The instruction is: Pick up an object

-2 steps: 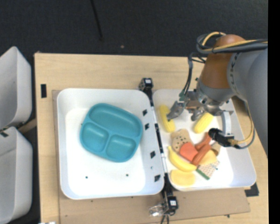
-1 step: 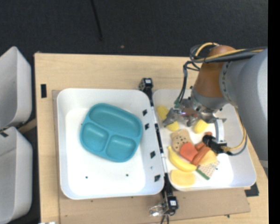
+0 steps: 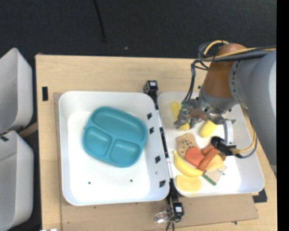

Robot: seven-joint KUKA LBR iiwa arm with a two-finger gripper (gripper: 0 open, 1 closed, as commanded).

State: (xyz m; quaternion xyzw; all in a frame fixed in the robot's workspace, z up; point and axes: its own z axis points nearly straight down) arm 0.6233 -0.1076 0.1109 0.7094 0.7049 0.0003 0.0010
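The right bin (image 3: 244, 176) holds a pile of toy foods. Among them are a yellow piece (image 3: 176, 109) at the far left, another yellow piece (image 3: 207, 128), a brown biscuit (image 3: 186, 142), a red chunk (image 3: 194, 155), a banana (image 3: 184, 166) and a pale yellow lump (image 3: 189, 183). My gripper (image 3: 188, 117) is low over the far left part of this bin, right above a small yellow bit (image 3: 184, 125) next to the first yellow piece. The wrist hides how it meets that bit.
In the left bin (image 3: 77, 182) lies a blue divided plate (image 3: 114, 136). An orange stick (image 3: 210, 153) and a green-edged piece (image 3: 213, 177) sit on the pile. The arm's black cable (image 3: 221, 144) hangs over the foods. Clips (image 3: 151, 86) stand along the divider between the bins.
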